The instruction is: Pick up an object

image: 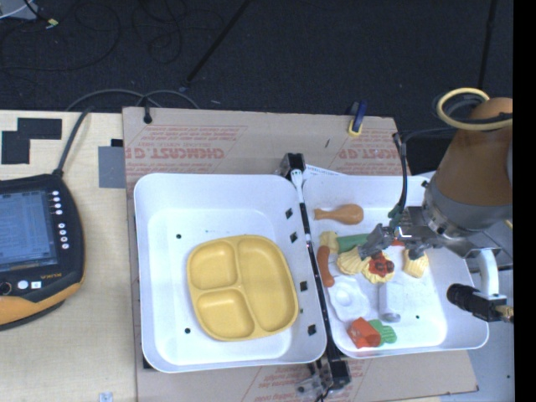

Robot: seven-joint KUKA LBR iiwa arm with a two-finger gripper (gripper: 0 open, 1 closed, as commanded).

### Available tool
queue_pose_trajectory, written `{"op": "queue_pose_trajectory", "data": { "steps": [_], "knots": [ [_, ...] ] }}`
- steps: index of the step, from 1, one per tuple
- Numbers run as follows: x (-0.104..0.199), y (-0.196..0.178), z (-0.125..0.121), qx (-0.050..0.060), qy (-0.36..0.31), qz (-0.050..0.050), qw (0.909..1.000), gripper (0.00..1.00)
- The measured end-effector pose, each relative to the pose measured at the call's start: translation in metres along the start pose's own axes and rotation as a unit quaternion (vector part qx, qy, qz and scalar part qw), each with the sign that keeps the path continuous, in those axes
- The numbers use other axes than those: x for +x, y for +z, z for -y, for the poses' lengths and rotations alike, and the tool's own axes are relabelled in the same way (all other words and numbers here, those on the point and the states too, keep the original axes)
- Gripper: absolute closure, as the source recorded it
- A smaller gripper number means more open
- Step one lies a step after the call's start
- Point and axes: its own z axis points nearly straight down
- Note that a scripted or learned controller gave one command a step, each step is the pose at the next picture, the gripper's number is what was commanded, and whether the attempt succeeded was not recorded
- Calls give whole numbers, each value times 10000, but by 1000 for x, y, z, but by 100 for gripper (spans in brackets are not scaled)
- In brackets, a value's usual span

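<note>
The right bin holds several toy foods. A tan drumstick lies at the back, and an orange hot dog lies along the left wall. A green piece, yellow pieces and a small red piece are piled mid-bin. A yellow corn piece lies just to their right. A red and green item sits at the front. My gripper hangs low over the pile, open, with nothing visibly between its fingers, one dark finger on each side of the red piece.
The left bin holds a yellow divided plate. A black divider rail runs between the bins. A teach pendant lies on the bench at far left. A blue clip sits at the cardboard's back edge.
</note>
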Motion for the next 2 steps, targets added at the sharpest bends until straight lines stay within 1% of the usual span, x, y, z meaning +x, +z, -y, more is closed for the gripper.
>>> {"op": "queue_pose_trajectory", "data": {
  "steps": [1,2],
  "knots": [
    [-1,-9,0,20,4,-6,10000,100],
    [73,32,11,22,-26,-12,10000,100]
  ]
}}
